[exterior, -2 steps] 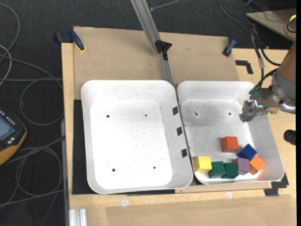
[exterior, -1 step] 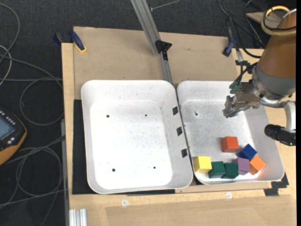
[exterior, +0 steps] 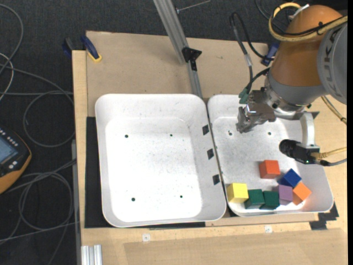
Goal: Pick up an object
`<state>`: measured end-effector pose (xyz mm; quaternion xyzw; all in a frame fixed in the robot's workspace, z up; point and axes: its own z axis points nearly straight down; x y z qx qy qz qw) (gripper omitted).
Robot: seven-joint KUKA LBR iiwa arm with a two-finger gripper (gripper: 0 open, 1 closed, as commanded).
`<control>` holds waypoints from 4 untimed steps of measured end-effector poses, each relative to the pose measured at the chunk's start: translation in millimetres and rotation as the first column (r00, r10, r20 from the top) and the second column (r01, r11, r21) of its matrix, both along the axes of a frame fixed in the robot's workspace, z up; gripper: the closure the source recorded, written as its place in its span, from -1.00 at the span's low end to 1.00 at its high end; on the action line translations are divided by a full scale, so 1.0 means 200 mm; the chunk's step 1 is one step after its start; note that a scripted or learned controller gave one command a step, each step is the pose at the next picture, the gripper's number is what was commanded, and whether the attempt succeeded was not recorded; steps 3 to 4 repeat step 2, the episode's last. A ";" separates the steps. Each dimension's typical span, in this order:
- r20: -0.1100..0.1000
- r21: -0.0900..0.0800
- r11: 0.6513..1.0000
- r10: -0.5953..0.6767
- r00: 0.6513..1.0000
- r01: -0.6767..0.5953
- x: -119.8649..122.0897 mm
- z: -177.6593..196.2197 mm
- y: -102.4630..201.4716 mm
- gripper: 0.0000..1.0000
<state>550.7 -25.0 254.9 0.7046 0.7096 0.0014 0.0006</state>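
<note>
Several small blocks lie in the right bin (exterior: pixel 231 148) near its front edge: a red-orange block (exterior: pixel 269 168), a blue one (exterior: pixel 290 178), a purple one (exterior: pixel 285 192), an orange one (exterior: pixel 301 191), a yellow one (exterior: pixel 238 191) and two dark green ones (exterior: pixel 262 199). My gripper (exterior: pixel 244 123) hangs over the back part of the right bin, well behind the blocks and apart from them. Nothing shows between its fingers.
The left bin (exterior: pixel 154 159) sits beside the right one, with black clips along the shared rim. A grey metal pole (exterior: pixel 174 32) slants up from behind the bins. Cables lie on the floor to the left.
</note>
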 end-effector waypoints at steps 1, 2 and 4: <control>-0.005 0.001 1.000 -0.001 1.000 0.001 0.02 -0.05 0.25 1.00; 0.000 0.000 1.000 -0.001 1.000 0.001 0.13 -0.09 0.51 1.00; 0.000 0.000 1.000 -0.001 1.000 0.001 0.13 -0.09 0.51 1.00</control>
